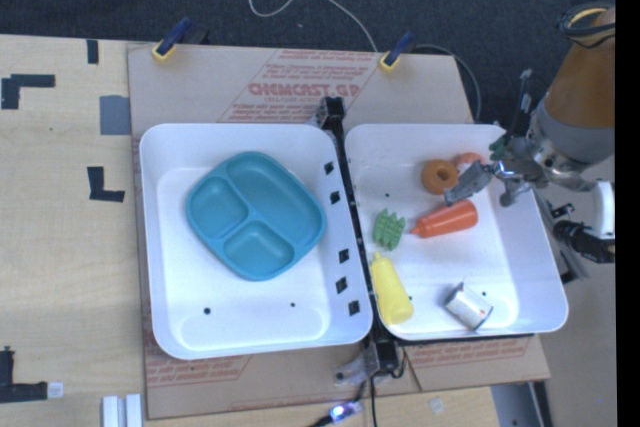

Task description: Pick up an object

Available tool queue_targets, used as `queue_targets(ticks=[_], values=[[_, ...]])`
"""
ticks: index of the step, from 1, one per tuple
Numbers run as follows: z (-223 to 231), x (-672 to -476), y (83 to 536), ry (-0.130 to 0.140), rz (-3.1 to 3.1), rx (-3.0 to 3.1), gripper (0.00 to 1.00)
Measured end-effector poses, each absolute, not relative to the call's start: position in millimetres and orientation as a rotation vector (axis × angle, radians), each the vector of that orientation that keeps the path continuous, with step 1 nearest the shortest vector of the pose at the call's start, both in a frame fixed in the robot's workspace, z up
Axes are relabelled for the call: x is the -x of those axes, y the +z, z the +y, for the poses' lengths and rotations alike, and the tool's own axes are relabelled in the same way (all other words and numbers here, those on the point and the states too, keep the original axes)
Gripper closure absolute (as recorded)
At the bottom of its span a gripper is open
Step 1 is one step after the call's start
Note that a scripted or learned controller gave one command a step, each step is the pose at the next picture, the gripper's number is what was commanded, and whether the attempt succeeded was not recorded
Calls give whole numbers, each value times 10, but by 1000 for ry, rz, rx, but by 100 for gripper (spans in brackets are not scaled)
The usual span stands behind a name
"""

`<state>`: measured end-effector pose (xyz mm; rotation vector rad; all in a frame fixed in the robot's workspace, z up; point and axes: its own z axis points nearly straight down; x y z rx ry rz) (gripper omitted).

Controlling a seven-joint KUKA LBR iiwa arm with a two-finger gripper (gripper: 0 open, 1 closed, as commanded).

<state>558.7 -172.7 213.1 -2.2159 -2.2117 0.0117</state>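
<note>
Gripper point(478, 179) sits at right of frame over right bin point(520, 255), just above orange carrot point(446, 219); finger spread cannot be told. Blue tray point(256, 213) lies in left bin point(170, 245).

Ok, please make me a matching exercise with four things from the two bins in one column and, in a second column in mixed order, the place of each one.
Things:
1. blue divided plate
2. yellow bottle
3. orange carrot
4. small white and silver can

Places:
A. right bin, near its front right corner
B. left bin, in the middle
C. right bin, along the wall shared with the left bin, near the front
D. right bin, middle, to the right of the green toy

Pairs: 1-B, 2-C, 3-D, 4-A
</note>
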Motion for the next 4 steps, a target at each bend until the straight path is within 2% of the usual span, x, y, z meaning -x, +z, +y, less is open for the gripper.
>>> queue_targets(ticks=[1,2,3,4], values=[[-1723,-5611,2189,3,-2222,2219,0],[-1766,-5534,1575,8,-2217,2216,0],[-1771,-5538,923,7,-2217,2215,0],[-1768,-5543,850,2,-2223,2220,0]])
